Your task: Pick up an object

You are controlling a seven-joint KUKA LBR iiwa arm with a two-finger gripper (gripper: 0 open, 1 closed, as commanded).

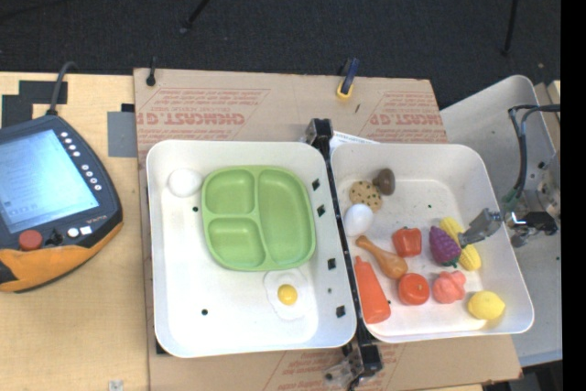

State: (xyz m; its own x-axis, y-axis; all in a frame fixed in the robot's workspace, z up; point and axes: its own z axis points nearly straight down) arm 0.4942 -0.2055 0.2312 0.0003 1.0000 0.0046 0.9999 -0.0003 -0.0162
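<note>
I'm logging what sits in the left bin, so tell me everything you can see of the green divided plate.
The green plate is a pale lime tray that looks like smooth plastic, rounded-rectangular, with three compartments: a tall one on the right, two smaller ones stacked on the left. It lies flat, right way up, in the middle of the left bin, turned slightly. Nothing lies in its compartments. A fried-egg toy sits just below its lower edge; whether they touch is unclear.
</note>
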